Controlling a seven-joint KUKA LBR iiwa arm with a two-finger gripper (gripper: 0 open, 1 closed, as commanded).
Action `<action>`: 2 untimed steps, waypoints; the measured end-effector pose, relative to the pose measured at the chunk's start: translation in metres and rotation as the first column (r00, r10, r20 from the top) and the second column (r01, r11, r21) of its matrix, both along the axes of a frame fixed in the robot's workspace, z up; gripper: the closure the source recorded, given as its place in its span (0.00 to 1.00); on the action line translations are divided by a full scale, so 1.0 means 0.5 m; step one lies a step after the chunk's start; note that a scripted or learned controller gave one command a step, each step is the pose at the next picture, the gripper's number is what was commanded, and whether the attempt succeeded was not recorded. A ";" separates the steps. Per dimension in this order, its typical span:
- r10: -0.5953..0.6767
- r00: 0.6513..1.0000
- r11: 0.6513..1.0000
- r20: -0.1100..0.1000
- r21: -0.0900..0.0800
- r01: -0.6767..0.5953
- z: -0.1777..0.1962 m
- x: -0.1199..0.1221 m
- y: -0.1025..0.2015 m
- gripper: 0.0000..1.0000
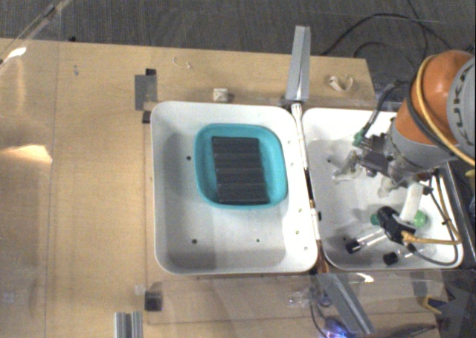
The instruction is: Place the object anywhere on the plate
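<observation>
A pale wooden bench [74,180] sits against dark carpet, carrying two shallow white bins side by side: the left bin [178,240] holds a glossy teal plate [277,165] with rounded corners, and a dark ribbed rectangular object [239,170] lies flat in its middle. Over the right bin [327,247] hangs the grey arm [439,106] with its orange band, its gripper [357,165] well apart from that object, to the right. Whether the claw is spread or pressed together, I cannot tell.
</observation>
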State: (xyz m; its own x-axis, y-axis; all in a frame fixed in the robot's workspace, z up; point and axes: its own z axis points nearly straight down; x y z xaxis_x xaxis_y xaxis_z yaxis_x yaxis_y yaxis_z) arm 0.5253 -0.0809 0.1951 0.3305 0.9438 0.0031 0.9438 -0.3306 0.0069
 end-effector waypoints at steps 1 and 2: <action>-0.078 0.997 0.997 -0.005 0.001 0.078 0.042 -0.074 0.073 0.00; -0.078 0.997 0.997 -0.005 0.001 0.078 0.042 -0.074 0.073 0.00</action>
